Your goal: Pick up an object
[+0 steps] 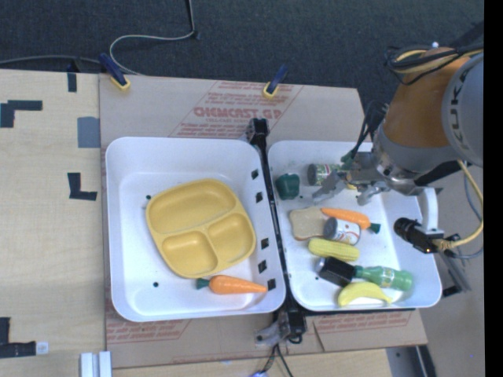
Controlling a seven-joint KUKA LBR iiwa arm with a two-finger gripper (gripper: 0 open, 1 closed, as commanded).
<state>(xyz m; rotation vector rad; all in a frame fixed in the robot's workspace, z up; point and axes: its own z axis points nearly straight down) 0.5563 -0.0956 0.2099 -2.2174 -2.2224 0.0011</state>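
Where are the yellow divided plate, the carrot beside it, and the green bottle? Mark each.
yellow divided plate [191, 203]: camera view, large upper compartment.
carrot [233, 286]: camera view, orange body.
green bottle [383, 276]: camera view, mid-body.

One fixed cam above the bench [47, 210], looking down at a slant, mid-range. Takes in both bins: left bin [126, 234], right bin [424, 289], w/ dark floor past the bench's far edge. Arm [428, 108] enters at right.

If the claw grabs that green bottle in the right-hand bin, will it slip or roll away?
The green bottle lies on its side and looks round and glossy, so it may well roll or slide if nudged. A banana and a black object press against it, which probably limits rolling but crowds the gripper.
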